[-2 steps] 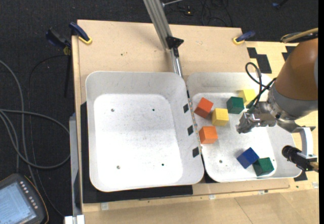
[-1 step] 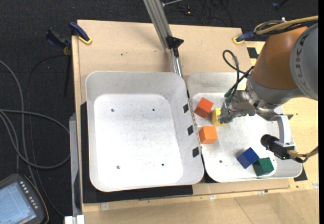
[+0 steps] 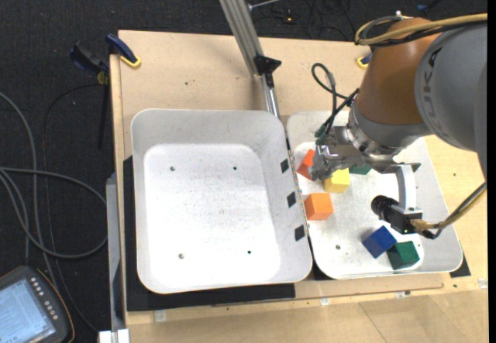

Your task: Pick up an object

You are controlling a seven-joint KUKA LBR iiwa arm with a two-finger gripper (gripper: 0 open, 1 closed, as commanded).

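We centre the gripper (image 3: 332, 166) over the yellow block (image 3: 338, 181), right of frame centre; whether it grips anything, we cannot tell.

- An orange cube (image 3: 318, 206) lies flat in the right bin (image 3: 446, 256), toward its 9 o'clock wall.
- A yellow block (image 3: 338, 180) sits just beside it at 1 o'clock, partly under the arm.
- A red-orange block (image 3: 305, 164), tilted, lies at 11 o'clock of the orange cube, near the bin's edge.
- A blue cube (image 3: 379, 241) rests toward 5 o'clock in the bin, touching a dark green cube (image 3: 404, 255) at its 4 o'clock.
- A small green piece (image 3: 359, 169) shows beside the yellow block at 3 o'clock.
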